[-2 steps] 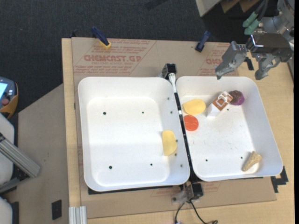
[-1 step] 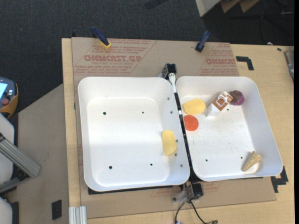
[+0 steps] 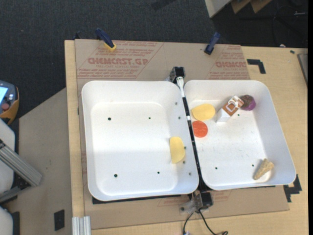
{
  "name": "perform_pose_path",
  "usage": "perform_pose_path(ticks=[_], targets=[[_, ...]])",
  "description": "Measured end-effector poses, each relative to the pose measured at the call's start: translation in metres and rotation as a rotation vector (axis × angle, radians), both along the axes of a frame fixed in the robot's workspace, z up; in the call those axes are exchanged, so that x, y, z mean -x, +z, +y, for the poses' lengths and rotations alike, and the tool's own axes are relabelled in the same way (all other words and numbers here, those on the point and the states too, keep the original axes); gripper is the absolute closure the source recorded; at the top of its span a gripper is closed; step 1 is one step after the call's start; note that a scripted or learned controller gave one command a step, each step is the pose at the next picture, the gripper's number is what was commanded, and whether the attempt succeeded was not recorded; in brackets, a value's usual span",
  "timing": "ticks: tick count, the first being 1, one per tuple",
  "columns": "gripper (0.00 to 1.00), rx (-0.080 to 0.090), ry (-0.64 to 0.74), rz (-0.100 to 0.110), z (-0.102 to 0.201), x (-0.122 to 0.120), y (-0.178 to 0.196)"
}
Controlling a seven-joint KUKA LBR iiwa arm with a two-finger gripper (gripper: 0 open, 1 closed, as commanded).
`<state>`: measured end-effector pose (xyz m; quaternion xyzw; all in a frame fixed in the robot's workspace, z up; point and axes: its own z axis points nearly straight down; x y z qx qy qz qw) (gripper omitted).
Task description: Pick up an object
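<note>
Two white bins sit side by side: the left bin [image 3: 98, 131] and the right bin [image 3: 274, 131]. In the left bin a yellow oblong piece [image 3: 177, 149] lies close to the right wall. The right bin holds a yellow oval piece [image 3: 203, 112], a flat orange-red disc [image 3: 199, 129], a small white and orange carton [image 3: 231, 107], a purple round piece [image 3: 248, 102] touching the carton, and a tan wedge-shaped piece [image 3: 263, 169] in the near right corner.
The bins rest on a cardboard sheet [image 3: 122, 58] held by a blue and yellow clamp [image 3: 105, 39] and a blue clamp [image 3: 212, 43] at the far edge. A black clip [image 3: 177, 74] sits at the far end of the seam between the bins. Dark floor surrounds the bench.
</note>
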<state>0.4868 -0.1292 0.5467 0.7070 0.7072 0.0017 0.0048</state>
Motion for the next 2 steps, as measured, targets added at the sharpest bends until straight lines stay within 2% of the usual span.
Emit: perform_pose_path(ticks=[1,2], targets=[[1.0,0.001,-0.011,0.007,-0.101,0.009,-0.012],[1.0,-0.007,0.005,0.016,-0.022,0.008,-0.087]])
